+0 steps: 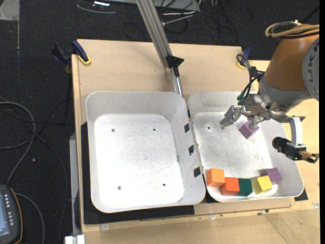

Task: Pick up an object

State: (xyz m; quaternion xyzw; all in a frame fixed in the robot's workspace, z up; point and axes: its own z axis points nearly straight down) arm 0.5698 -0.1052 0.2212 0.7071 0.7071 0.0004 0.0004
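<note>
From above, the arm (292,70) reaches in from the right over the right bin (213,136). Its claw (244,117) hangs spread — one finger angled left, and a purple block (248,129) sits just under the other side; whether that block is pinched cannot be told. Along the bin's near wall lie five blocks — orange (216,176), red (231,185), green (245,187), yellow (262,183), purple (273,175). The left bin (101,105) rests beside it on the counter (127,65).
</note>
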